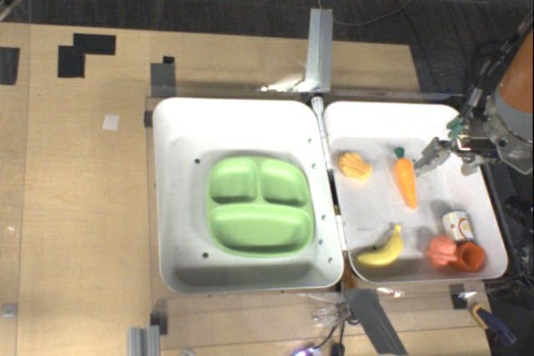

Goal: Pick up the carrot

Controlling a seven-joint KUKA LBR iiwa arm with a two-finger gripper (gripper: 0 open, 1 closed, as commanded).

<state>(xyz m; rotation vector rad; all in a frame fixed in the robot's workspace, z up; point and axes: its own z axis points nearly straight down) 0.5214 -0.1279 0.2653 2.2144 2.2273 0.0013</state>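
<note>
The carrot (405, 181), orange with a small green top, lies lengthwise in the middle of the right bin (417, 122), its top pointing to the far side. My gripper (450, 160) hangs over the bin's right part, just right of the carrot's top end and apart from it. Its two fingers stand spread, the left fingertip (430, 154) closest to the carrot, and nothing is between them. The gripper is open.
In the right bin a yellow corn piece (356, 167) lies left of the carrot, a banana (380, 249) at the front, a small can (457, 223) and red-orange toys (455, 254) at the front right. The left bin (183, 179) holds a green divided plate (260, 204).
</note>
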